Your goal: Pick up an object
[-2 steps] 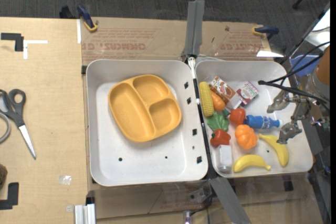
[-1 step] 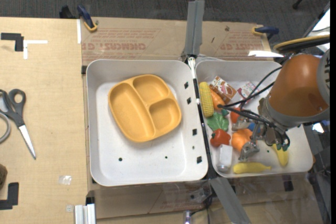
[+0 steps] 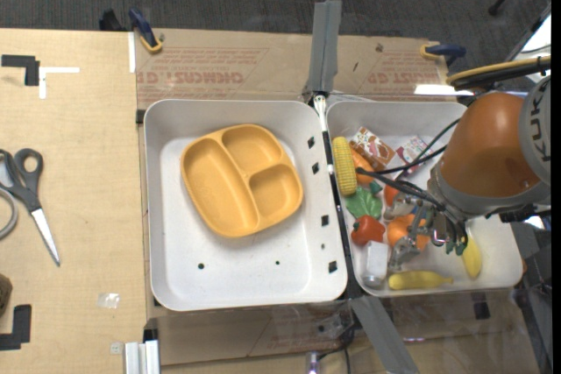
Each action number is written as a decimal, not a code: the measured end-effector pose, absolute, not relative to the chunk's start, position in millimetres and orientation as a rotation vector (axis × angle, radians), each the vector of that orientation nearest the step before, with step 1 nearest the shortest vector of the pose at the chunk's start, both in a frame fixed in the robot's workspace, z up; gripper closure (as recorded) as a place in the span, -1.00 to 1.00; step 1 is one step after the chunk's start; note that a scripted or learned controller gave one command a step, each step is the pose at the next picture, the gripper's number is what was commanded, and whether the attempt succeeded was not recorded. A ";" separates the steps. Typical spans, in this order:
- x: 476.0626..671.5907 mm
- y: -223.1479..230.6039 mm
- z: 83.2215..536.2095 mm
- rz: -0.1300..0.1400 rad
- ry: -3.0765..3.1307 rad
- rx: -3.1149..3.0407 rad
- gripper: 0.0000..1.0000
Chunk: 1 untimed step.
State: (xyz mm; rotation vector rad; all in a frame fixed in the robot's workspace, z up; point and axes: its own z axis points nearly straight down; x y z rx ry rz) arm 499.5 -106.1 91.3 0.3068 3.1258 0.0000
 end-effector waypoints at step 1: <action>514.2 -92.1 92.1 -0.001 3.106 0.453 -1.00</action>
